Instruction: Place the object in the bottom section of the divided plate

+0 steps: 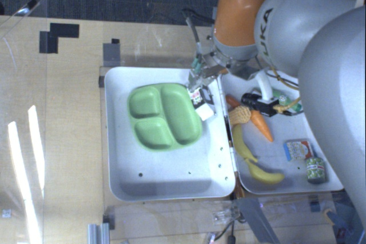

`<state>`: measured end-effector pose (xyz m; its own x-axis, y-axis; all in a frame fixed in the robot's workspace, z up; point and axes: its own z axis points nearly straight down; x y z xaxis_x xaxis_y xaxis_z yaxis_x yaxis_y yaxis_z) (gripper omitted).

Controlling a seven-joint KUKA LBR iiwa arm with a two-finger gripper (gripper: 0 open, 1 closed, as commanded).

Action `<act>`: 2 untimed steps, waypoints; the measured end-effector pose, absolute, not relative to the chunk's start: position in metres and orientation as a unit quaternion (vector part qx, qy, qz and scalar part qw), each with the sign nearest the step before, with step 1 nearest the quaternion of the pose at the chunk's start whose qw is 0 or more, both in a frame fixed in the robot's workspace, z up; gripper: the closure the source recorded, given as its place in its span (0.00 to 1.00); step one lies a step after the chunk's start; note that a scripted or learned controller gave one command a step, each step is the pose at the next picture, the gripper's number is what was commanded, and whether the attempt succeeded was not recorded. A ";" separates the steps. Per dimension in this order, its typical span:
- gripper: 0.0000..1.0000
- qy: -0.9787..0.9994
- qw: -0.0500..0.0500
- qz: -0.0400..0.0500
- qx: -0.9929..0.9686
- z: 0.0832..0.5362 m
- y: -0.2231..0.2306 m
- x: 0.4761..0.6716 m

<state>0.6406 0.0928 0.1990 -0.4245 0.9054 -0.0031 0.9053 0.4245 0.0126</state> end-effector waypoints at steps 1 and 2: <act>1.00 0.869 0.003 0.002 0.495 0.192 0.034 0.629; 0.00 0.869 0.003 0.002 0.495 0.192 0.034 0.629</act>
